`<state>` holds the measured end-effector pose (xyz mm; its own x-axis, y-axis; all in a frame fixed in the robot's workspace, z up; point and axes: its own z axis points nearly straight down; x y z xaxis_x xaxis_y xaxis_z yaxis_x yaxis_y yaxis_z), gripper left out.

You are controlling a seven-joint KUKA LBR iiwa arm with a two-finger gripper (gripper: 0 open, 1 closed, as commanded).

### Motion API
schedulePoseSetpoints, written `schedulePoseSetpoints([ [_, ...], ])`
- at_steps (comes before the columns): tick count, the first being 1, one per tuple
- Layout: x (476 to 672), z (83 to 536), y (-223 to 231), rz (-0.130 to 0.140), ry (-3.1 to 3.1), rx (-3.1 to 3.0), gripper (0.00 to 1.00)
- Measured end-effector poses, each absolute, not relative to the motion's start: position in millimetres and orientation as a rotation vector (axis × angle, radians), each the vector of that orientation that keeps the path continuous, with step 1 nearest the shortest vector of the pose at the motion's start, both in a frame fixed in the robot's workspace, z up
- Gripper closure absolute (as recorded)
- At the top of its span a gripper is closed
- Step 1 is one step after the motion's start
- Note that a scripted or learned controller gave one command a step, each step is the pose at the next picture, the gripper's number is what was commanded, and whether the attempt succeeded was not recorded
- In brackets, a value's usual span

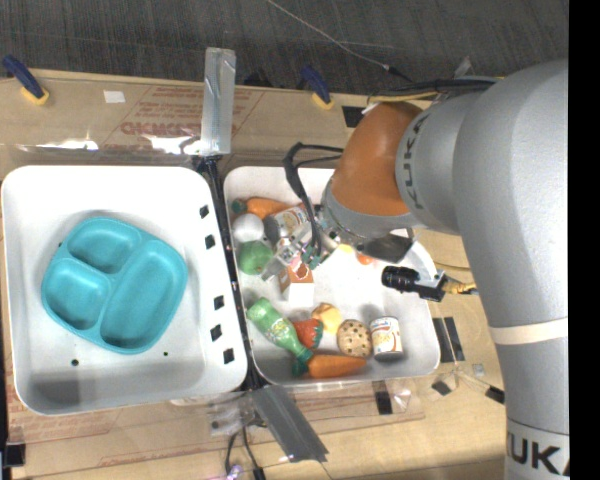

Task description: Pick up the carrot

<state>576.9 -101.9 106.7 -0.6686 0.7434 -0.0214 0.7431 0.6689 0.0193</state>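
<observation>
Camera view: jaws (298, 243) state unclear, mid right bin (420, 366); carrot (334, 366) tight vs near rim.

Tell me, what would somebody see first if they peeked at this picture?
First the big grey robot arm with its orange band, reaching in from the right over the right bin, which is crowded with toy food. Next the teal divided plate, alone in the left bin. An orange carrot lies along the right bin's near wall.

Grey arm (500, 178), orange band (375, 163), black KUKA lettering.
</observation>
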Motion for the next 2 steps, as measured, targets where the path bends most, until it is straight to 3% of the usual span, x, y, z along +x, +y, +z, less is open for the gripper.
schedulePoseSetpoints([
  [1,633.2,197.0,-31.7,0.007,2.908,1.165,0.0],
  [2,631.1,192.7,-34.1,0.0,2.914,1.173,0.0],
])
